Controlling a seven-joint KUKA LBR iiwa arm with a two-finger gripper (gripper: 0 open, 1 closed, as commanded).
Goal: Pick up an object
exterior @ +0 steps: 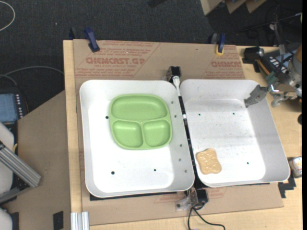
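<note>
Bench: plywood board point(144, 54), two white bins side by side. Left bin point(96, 166): green divided plate point(140, 121). Right bin point(268, 147): tan cookie-like object point(208, 161) at near left corner. Gripper point(255, 96) at right bin's far right edge, well apart from object; finger state I cannot tell. Step, my reading: approach, no grasp yet. Next: cross bin toward near left corner, descend over object.

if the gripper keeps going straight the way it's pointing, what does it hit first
Most likely the bare floor of the right bin. The gripper at the bin's upper right edge points down-left. The tan piece lies farther off, likely off that line, though depth is unclear.
</note>
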